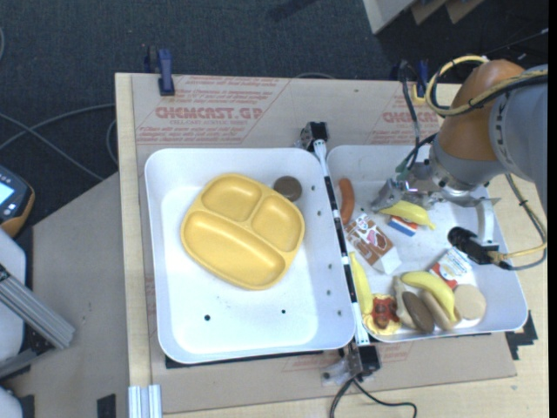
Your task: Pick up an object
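My gripper [396,192] hangs low over the back of the right bin [509,307], at the end of the grey arm with its orange band [487,85]. Directly under and in front of it lies a small yellow banana [411,212], touching or nearly touching it. A red, white and blue card [402,226] lies just below that banana. A red hot dog [346,197] sits to the left, and a brown snack packet [371,240] lies in front of it. I see nothing lifted off the bin floor.
Near the front of the right bin lie a larger banana [433,287], a tan round biscuit [470,302], brown pieces [418,312] and a red item [383,308]. The left bin [174,259] holds a yellow divided plate [242,230] and a brown disc [287,187].
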Controlling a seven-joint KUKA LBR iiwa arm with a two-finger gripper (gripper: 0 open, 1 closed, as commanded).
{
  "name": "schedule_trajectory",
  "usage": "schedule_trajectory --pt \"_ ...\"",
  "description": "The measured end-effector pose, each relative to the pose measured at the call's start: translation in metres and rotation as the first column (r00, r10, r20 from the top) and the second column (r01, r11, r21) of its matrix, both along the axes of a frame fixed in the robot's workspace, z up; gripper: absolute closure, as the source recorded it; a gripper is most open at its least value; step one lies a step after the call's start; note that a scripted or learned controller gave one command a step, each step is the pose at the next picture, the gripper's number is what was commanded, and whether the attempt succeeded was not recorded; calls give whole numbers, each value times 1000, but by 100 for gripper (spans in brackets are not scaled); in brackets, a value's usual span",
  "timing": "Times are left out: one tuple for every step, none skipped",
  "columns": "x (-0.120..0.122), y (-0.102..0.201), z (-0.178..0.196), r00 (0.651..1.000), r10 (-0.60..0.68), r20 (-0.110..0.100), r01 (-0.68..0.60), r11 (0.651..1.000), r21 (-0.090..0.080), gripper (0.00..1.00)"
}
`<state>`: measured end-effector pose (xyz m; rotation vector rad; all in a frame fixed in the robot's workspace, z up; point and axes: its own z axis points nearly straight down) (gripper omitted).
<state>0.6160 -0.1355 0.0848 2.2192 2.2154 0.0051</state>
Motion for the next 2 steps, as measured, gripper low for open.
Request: schedule_trajectory --pt "4 -1 18 1000 1 13 -1 1000 -8 100" --pt "-8 48 106 1000 7 2 -7 1000 2 100"
